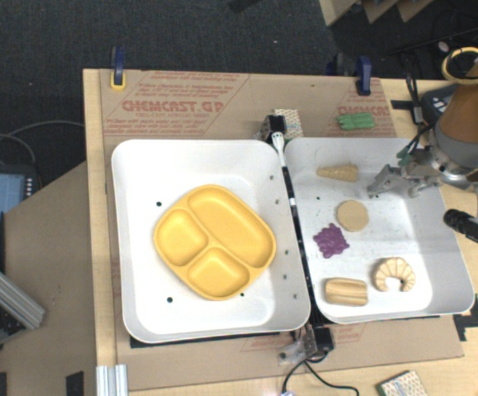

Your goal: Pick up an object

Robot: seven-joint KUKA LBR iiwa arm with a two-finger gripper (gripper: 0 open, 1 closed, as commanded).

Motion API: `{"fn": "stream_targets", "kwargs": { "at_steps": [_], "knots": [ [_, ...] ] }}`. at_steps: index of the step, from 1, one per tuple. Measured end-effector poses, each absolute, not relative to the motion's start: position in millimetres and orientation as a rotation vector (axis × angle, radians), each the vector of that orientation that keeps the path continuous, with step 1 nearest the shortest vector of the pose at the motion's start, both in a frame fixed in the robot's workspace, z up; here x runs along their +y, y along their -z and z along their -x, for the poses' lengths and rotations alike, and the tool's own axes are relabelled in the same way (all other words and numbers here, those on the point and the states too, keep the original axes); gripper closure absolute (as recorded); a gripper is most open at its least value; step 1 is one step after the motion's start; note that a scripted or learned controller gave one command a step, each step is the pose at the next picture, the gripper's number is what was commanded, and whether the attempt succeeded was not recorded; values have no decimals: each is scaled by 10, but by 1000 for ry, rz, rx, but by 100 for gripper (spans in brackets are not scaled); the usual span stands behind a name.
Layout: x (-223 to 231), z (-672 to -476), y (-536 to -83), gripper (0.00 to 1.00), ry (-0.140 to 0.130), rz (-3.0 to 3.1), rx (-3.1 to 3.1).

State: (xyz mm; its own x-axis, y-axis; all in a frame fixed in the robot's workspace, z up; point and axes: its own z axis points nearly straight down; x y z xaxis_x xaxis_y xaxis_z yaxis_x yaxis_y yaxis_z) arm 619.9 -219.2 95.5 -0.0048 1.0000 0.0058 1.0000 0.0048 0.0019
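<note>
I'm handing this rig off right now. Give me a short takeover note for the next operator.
Gripper: above the right bin's far side, nothing visibly held; finger state unclear.
Right bin: cone, round cookie, purple grapes, croissant, bread roll.
Left bin: yellow divided plate.
Green item lies on the board beyond the bins.
Done: nothing picked.
Left: grasp and lift one object.

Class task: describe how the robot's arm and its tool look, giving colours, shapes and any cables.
The arm is rounded, with an orange band above a grey wrist. Its tool is grey metal with thin fingers. Dark cables run beside the arm.
</note>
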Motion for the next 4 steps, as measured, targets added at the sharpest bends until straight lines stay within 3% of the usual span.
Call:
{"fn": "stream_targets", "kwargs": {
  "at_steps": [1,2,4],
  "knots": [
    [-1733,-5119,-838,0,-5,2216,-2212],
    [-1144,-5587,-845,0,2,2219,-2228],
    [-1074,-5664,-844,0,1,2222,-2224]
  ]
}}
